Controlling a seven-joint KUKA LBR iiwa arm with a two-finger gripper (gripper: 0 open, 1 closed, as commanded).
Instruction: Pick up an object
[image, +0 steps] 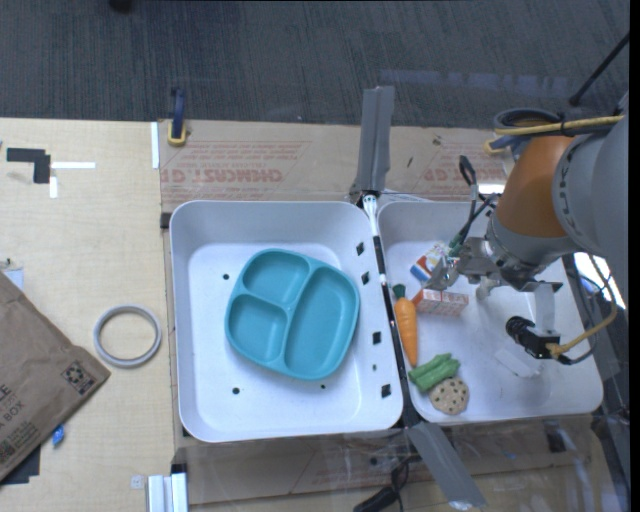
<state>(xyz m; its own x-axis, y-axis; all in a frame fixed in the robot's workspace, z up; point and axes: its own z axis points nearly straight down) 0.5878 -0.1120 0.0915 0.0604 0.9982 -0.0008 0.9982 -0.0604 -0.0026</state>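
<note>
Overall, the task looks to be at its start: the grey arm with the orange band (545, 195) reaches over the right shallow white bin (520, 395), while the left white bin (200, 310) holds a teal plastic plate with three sections (293, 313). In the right bin lie a long orange carrot (405, 328), a green pea pod toy (433, 371), a round brown cookie (449, 396) and a small red-and-white box (441, 300), all resting on the floor, none lifted. The gripper (450, 268) hangs just above the small box, but I cannot tell whether it is open, closed or touching anything.
</note>
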